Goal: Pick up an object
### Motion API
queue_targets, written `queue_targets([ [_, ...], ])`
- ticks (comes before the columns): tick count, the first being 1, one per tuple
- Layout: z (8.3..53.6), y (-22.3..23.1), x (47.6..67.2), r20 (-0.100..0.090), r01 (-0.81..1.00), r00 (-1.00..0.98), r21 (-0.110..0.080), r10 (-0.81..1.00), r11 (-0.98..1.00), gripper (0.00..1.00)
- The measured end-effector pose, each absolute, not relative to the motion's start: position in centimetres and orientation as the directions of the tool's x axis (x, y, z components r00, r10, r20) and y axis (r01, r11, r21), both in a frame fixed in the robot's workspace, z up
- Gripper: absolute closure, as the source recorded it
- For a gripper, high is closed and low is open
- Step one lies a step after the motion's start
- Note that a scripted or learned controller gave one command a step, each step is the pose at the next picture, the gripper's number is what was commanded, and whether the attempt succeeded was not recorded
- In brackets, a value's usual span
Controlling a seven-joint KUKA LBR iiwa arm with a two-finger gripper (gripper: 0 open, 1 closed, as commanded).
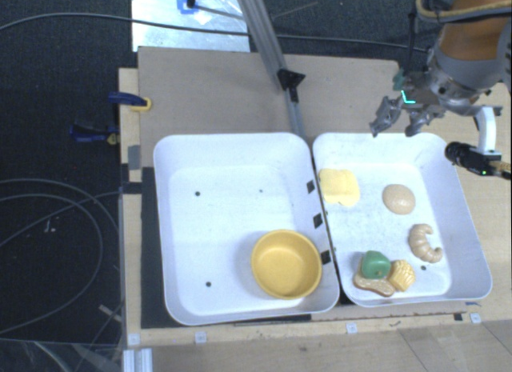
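Nothing is picked up yet; every object lies in its bin.

The pale round piece [398,198] rests in the right bin [464,226], with a yellow block [339,187] beside it toward the left bin [172,202] and a croissant [424,243] just in front. The tool [398,118] hangs above this bin's far rim, fingers apart and empty. The whole grasp is left, I think; open floor surrounds the round piece.

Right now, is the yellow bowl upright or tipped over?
Upright. The yellow bowl sits in the left bin with its open mouth facing up and the inside showing.
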State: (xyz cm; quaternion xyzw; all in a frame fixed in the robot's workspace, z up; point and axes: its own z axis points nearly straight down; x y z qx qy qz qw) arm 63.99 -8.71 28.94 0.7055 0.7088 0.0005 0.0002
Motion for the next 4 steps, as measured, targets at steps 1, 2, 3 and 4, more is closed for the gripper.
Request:
queue_targets([
  [1,29.0,-8.7,64.0,0.000,1.000,-0.005,0.002,1.000,0.005,0.00],
  [2,22.7,-8.7,64.0,0.000,1.000,-0.002,-0.003,1.000,0.002,0.00],
  [3,16.7,-8.6,64.6,0.000,1.000,-0.001,-0.003,1.000,0.001,0.00],
  [4,12.5,-8.8,64.8,-0.001,1.000,0.000,-0.002,1.000,0.000,0.00],
])
